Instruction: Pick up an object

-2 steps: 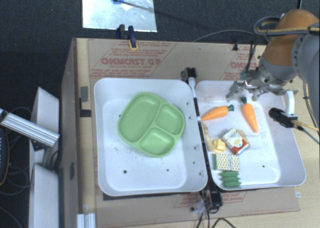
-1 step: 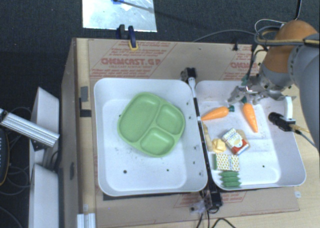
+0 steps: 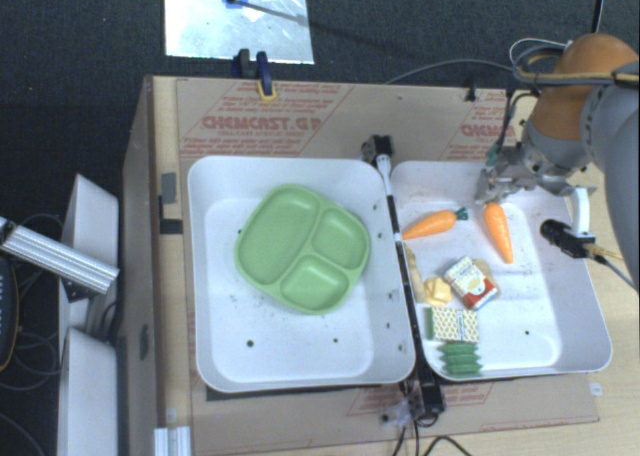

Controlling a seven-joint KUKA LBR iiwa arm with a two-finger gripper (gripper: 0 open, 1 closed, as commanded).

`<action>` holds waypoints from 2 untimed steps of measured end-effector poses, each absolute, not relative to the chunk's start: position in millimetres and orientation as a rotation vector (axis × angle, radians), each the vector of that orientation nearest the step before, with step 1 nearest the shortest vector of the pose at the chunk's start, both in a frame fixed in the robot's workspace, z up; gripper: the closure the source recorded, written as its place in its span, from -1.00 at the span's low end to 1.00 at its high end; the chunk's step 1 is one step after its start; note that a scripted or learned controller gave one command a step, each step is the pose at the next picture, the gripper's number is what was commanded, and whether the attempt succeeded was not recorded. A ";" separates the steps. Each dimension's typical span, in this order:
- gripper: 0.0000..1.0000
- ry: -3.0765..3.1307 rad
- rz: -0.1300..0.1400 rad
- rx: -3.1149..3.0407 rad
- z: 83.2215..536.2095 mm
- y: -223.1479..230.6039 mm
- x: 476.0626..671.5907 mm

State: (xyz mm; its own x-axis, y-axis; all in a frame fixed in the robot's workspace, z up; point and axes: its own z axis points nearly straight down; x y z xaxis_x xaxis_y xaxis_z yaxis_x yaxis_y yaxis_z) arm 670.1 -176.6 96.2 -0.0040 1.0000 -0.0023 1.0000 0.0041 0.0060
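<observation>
Camera view, carrot under the gripper: an orange carrot [image 3: 498,231] lies in the right bin [image 3: 575,339] near its far right corner, top end toward the far rim, tip toward the near rim.
Gripper: the gripper [image 3: 497,187] hangs just above that carrot's top end, close to the bin's far rim; whether the claw is spread or pressed together cannot be told.
Arm: the grey arm [image 3: 585,109] comes in over the bench's far right corner, bent downward, orange band uppermost.
Right bin, other contents: a second carrot [image 3: 433,224] with a green stub lies near the far left corner, beside the divider; a red and white carton [image 3: 470,282] sits mid-bin; a yellow piece [image 3: 437,291] touches its left side; a green and white packet [image 3: 452,324] and a dark green vegetable [image 3: 460,357] lie by the near rim.
Left bin: the left bin [image 3: 225,349] carries a green sectioned plate [image 3: 302,247] at its middle.
</observation>
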 end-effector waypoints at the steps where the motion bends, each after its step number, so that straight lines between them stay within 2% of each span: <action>1: -1.00 2.222 0.003 2.212 96.1 -176.6 670.1; 2: -1.00 2.226 0.003 2.214 84.8 -134.2 669.3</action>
State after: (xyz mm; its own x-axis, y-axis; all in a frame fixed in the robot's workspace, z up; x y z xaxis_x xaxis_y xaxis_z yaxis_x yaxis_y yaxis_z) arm 669.3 -134.2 84.8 -0.0055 1.0000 0.0002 1.0000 0.0055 0.0027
